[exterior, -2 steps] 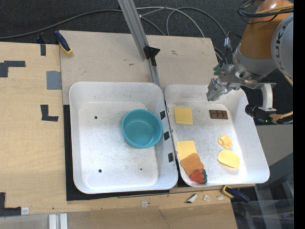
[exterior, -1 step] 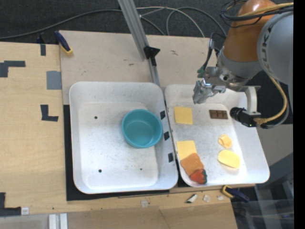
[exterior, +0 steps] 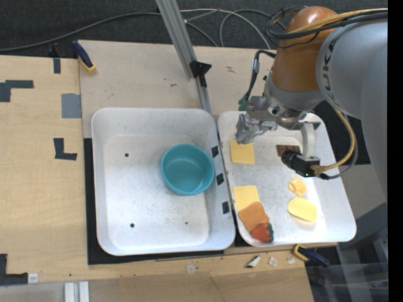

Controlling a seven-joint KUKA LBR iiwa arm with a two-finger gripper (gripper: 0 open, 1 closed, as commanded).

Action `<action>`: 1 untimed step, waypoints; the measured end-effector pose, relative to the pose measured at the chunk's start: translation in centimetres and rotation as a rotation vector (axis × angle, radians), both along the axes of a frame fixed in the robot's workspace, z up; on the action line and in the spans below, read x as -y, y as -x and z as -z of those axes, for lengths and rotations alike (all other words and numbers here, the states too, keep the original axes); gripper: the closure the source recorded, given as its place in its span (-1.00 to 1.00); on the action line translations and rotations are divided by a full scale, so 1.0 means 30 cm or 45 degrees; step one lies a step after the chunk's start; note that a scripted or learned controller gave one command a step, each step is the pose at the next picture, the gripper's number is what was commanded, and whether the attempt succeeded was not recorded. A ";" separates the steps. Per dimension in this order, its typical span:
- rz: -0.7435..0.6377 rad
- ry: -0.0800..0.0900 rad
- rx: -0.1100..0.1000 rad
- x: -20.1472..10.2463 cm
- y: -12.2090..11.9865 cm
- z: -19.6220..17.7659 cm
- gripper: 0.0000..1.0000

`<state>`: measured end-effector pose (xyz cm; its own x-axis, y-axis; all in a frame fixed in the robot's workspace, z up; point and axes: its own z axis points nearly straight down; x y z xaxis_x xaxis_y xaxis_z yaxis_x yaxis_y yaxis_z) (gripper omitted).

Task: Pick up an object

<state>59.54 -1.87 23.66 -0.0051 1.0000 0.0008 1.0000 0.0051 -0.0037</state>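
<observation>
wooden bench [exterior: 38, 168] holds both bins. left bin [exterior: 113, 124] has a teal bowl [exterior: 187, 168]. over the right bin [exterior: 334, 225], my gripper [exterior: 247, 133] hangs above a yellow square [exterior: 242, 152]; nothing picked up yet, i judge.

Gripper [exterior: 245, 133] at upper edge of flat yellow square slice [exterior: 242, 152] in right white bin [exterior: 334, 222]. Teal round bowl [exterior: 187, 169] left of slice, in left white bin [exterior: 113, 168].

Arm [exterior: 327, 61] reaching in, jaws [exterior: 247, 133] pointing down.
</observation>
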 end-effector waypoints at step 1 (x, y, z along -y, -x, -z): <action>-0.002 -0.001 -0.001 -0.185 0.058 0.039 1.00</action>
